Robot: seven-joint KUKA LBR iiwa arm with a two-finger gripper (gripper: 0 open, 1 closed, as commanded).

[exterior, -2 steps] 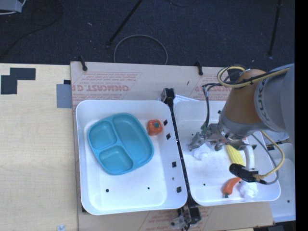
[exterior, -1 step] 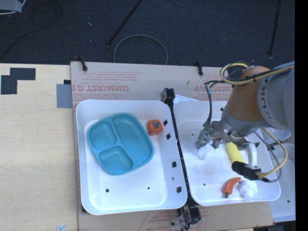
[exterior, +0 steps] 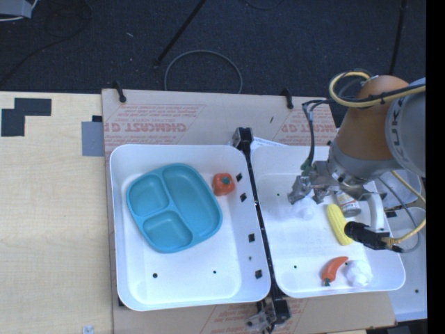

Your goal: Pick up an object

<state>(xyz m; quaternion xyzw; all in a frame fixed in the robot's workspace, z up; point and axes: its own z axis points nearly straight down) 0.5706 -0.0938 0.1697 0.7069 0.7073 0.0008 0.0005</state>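
Gripper (exterior: 300, 190) hangs low over the right white plastic bin (exterior: 299, 284); its opening cannot be judged. Beside it lies a yellow corn cob (exterior: 338, 223); an orange-red carrot-shaped toy (exterior: 332, 269) lies nearer the front wall.

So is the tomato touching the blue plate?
Apart. The camera view shows a strip of white bin floor between the tomato and the plate's right rim.

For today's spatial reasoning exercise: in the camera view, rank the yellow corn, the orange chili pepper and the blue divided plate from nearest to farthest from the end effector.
1. Yellow corn, right bin, beside the end effector.
2. Orange chili pepper, right bin, front.
3. Blue divided plate, left bin.
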